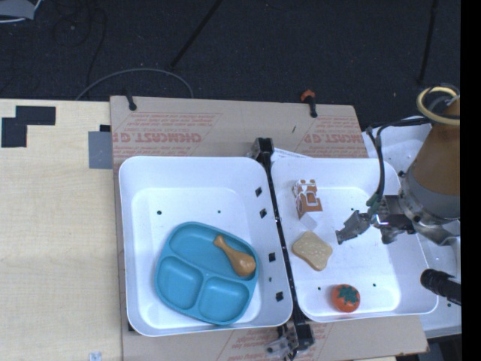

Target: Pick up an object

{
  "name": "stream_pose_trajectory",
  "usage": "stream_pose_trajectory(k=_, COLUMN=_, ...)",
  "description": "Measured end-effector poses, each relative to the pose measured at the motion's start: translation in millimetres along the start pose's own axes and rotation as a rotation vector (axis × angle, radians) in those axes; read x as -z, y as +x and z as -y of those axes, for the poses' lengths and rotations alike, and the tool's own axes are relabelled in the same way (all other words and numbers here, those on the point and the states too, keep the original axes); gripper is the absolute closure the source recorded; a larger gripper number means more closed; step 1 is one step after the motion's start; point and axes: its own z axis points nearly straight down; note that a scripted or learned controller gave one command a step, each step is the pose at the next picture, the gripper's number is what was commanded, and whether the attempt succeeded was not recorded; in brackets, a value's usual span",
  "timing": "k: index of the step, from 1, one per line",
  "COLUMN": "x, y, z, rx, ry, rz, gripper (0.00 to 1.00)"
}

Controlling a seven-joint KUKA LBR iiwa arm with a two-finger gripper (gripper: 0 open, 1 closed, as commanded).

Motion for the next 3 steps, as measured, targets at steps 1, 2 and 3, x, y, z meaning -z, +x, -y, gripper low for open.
stream_pose_trajectory(k=1, x=4.6, y=-0.2, z=-1.6, rx=0.002, ry=-0.009, rz=0.001, gripper=0.00)
stream_pose_trajectory(k=2, x=-59.3, y=-3.0, z=-1.8, rx=0.001, ry=-0.004, rz=0.000, gripper=0.00)
stream_pose_trajectory(k=3, x=-109.8, y=-11.1, z=3.9, rx=0.000, ry=-0.004, rz=0.000, gripper=0.00)
